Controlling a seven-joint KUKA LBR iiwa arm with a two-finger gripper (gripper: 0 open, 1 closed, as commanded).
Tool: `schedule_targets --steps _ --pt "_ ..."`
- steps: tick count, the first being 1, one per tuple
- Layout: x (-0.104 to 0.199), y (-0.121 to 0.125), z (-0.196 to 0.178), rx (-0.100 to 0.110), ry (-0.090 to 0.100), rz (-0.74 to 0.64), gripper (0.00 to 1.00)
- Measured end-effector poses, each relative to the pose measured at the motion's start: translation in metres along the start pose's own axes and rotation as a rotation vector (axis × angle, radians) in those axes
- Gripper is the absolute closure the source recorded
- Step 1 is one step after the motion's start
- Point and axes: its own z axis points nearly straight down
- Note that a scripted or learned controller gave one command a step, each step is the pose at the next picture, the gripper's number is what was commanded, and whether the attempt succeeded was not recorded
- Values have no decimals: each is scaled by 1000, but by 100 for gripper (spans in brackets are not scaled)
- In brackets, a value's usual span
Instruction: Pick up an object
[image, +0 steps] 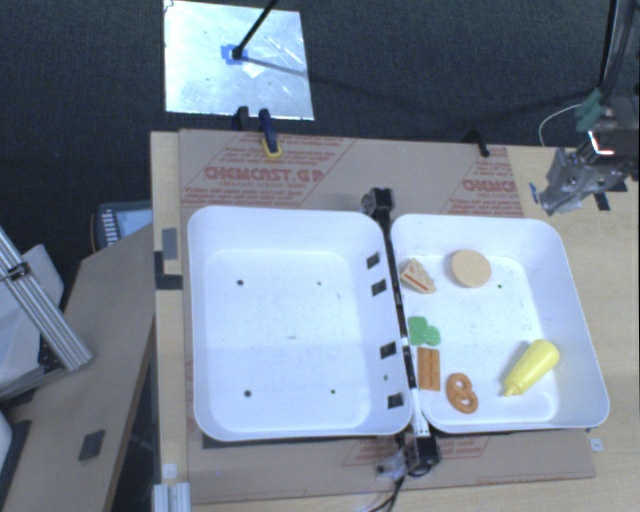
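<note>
The right bin (573, 290) holds six small things: a yellow bottle-shaped piece (529, 367) lies tilted at about four o'clock in the bin, a brown pretzel (462, 393) at six o'clock, an orange waffle-like bar (429, 368) just beside the pretzel toward the divider, a green leafy piece (423, 331) touching the bar's upper end, a tan wedge (417, 276) at ten o'clock, and a round tan disc (469, 268) near the wedge at twelve o'clock. None of them is lifted. The left bin (205, 290) adjoins it along the black-clipped divider (392, 300). The pincer (568, 188) hangs outside the right bin, at about two o'clock from it, above the cardboard-covered surface (330, 165); the picture is too blurred there to tell its state. The arm is cut off by the frame edge, so its pose above the wrist cannot be made out.
</note>
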Motion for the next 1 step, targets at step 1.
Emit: schedule_targets --steps 1 --pt "83 0 2 7 1 1 100"
